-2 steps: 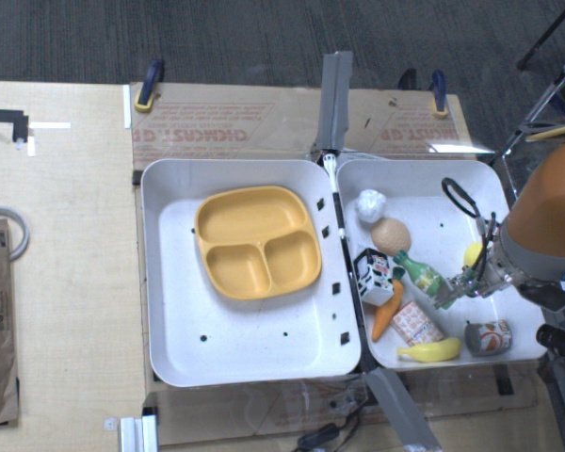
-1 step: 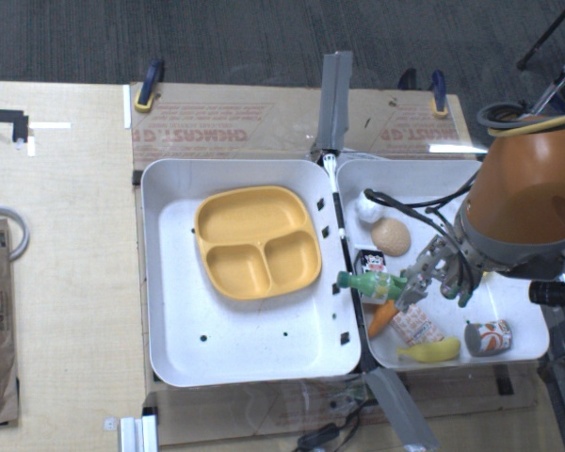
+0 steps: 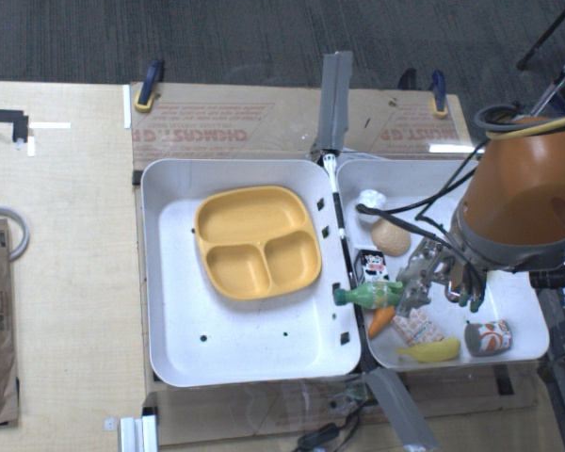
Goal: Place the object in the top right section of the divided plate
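Two shallow white bins side by side on the table (image 3: 66, 252). Nearest, well right of the yellow divided plate (image 3: 254, 243) and lower: banana (image 3: 431, 350), can (image 3: 488, 338), carrot (image 3: 380, 322). Further back, just right of the plate, green bottle (image 3: 367, 296) lying across the rims between the bins, right end at the pincer (image 3: 422, 288); spread or pressed together, impossible to tell. Beyond, right of the plate's far edge: tan lump (image 3: 391, 237), white scrap (image 3: 371, 199).
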You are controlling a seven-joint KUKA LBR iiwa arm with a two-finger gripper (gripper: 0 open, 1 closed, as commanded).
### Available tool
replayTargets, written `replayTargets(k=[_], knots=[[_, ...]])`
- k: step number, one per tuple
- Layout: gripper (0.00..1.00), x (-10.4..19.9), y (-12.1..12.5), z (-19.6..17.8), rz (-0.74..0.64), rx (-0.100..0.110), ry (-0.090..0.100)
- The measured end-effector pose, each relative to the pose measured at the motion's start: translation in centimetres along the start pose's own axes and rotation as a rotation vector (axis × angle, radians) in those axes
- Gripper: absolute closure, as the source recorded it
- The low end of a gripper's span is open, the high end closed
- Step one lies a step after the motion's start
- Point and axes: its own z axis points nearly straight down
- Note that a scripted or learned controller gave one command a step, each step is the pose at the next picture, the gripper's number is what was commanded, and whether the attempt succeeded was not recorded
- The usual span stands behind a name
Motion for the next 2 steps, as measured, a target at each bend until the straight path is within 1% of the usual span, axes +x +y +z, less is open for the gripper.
replayTargets(k=[1, 2], knots=[[0.0, 0.0, 0.0, 0.0, -0.001, 0.0, 0.0], [1.0, -0.18, 0.03, -0.9, 0.003, -0.001, -0.003]])
